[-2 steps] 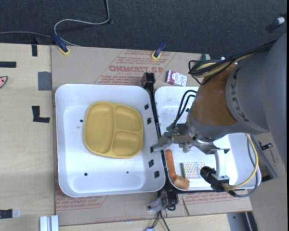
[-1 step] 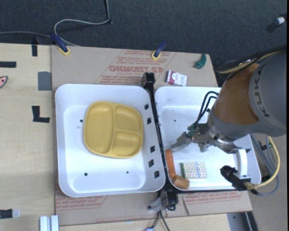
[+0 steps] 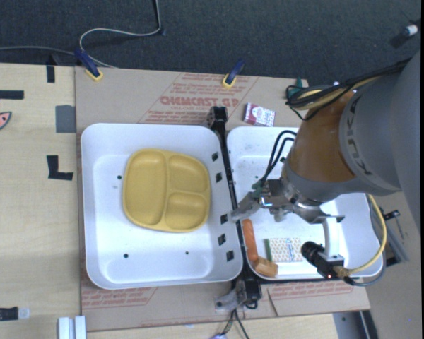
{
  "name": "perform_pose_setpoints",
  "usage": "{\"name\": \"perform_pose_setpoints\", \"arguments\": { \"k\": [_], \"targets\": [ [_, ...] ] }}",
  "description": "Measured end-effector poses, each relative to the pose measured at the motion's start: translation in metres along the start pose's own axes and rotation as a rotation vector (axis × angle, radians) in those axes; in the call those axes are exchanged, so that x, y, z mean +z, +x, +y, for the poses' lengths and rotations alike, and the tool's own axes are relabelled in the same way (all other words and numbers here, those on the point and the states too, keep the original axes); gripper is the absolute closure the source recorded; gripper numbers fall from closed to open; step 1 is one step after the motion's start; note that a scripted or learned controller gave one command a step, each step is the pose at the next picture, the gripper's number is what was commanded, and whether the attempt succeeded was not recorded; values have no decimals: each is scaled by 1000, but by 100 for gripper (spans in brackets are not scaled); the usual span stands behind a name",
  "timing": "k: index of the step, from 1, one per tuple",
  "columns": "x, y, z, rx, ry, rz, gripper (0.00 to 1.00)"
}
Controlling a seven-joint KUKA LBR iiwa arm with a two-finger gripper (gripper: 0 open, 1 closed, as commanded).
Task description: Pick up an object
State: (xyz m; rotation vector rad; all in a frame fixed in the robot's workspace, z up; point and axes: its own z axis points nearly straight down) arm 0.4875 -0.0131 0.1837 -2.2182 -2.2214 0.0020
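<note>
A grey-and-orange arm hangs over the right bin (image 3: 353,270), its gripper (image 3: 268,202) low near the bin's left wall; whether it is spread or pressed together cannot be told. Just beside it lies an orange carrot-like piece (image 3: 250,240), next to a small printed packet (image 3: 283,249). The piece looks light, stiff and smooth, best pinched across its narrow middle. A yellow divided plate (image 3: 167,189) sits in the left bin (image 3: 102,260).

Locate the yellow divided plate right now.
The yellow divided plate lies in the left bin, slightly above its centre in the camera view, near the divider between the bins and across it from the arm.
</note>
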Motion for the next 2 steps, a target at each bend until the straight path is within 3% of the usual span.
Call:
{"name": "perform_pose_setpoints", "arguments": {
  "k": [1, 2],
  "targets": [
    [0, 14, -4, 0, 0, 0, 0],
    [0, -5, -4, 1, 0, -1, 0]
  ]
}}
